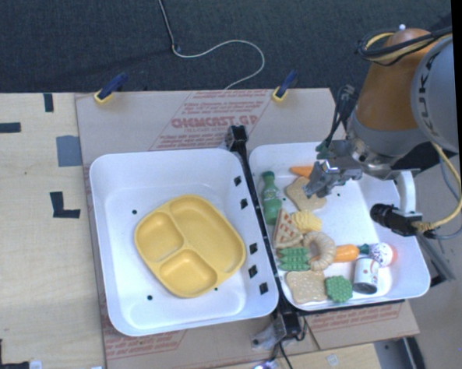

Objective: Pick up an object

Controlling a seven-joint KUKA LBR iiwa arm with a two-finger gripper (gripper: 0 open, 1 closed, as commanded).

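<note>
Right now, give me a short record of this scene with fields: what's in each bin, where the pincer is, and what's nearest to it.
left bin: yellow plastic divided tray
right bin: pile of toy food, including a green plastic bottle and an orange toy carrot
pincer: low over the right bin's far part
nearest item: tan toast-shaped piece

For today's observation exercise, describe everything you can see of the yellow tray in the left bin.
The yellow tray looks like smooth moulded plastic, with rounded corners and three compartments: two along the upper side and one at the lower end. All three hold nothing. It lies flat and right side up on the floor of the left bin, turned at a slant to the bin's walls and sitting towards the middle. Nothing else touches it.
</note>
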